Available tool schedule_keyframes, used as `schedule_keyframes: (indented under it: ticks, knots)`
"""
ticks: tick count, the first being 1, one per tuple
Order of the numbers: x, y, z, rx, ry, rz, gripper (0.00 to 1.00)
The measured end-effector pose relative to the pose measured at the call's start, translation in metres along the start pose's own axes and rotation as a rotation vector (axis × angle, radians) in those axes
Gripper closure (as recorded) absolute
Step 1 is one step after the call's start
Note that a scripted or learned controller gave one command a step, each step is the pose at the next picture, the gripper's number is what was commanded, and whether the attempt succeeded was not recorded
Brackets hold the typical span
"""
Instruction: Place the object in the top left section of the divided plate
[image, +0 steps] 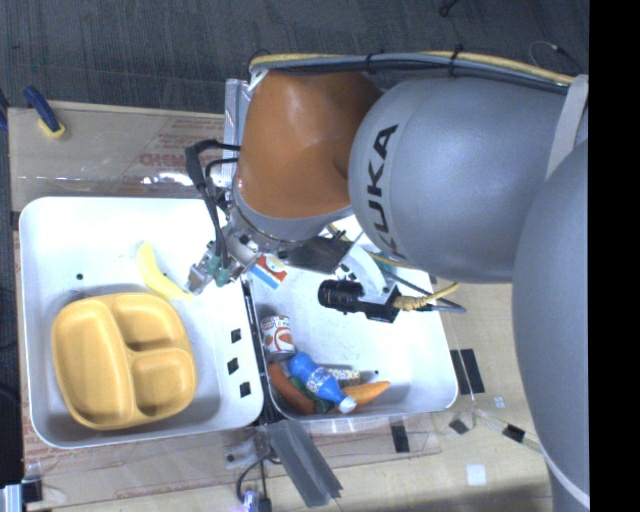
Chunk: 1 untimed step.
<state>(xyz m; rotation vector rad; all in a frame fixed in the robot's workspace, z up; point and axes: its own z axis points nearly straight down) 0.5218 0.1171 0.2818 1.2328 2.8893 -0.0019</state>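
Observation:
A yellow divided plate (122, 355) with three sections lies in the lower part of the left bin (60, 225). A thin yellow banana-shaped object (157, 271) rests on the bin floor just above the plate's upper right rim. My gripper (207, 270) hangs low over the left bin's right side, right beside that yellow object's right end. The big grey and orange wrist hides most of the gripper from above.
The right bin (420, 355) holds a small can (276, 333), a blue bottle (318, 380), a carrot-like orange piece (368, 391) and a brown sausage shape (285, 390) at its lower left. A black cylinder (345, 296) on the arm hangs over that bin.

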Motion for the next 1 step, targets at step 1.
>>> schedule_keyframes:
  ticks: [1]
  knots:
    - [0.0045, -0.0041, -0.0548, -0.002, -0.002, -0.175, 1.0]
